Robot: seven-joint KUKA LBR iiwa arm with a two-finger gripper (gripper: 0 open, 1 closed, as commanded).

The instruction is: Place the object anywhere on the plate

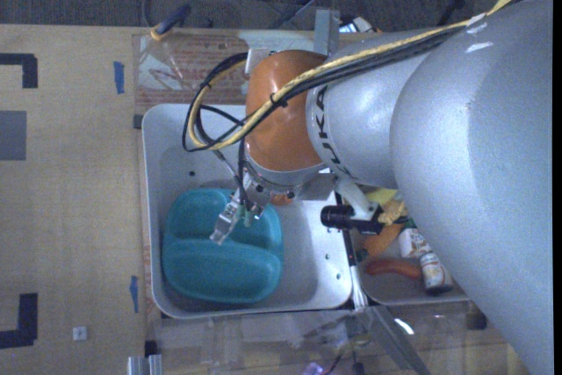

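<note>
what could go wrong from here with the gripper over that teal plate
1. The gripper hangs over the teal plate, but I cannot make out any object between its fingers, so a release may place nothing.
2. The plate has raised dividers; a dropped item could land on a ridge and roll off into the white bin.
3. The arm's bulk hides most of the second bin, where small bottles sit, so a swing back could clip them.

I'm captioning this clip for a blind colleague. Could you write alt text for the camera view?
The gripper of a grey arm with an orange band hangs over a teal plate in the left white bin. Small items, including a bottle, lie in the right bin.
</note>
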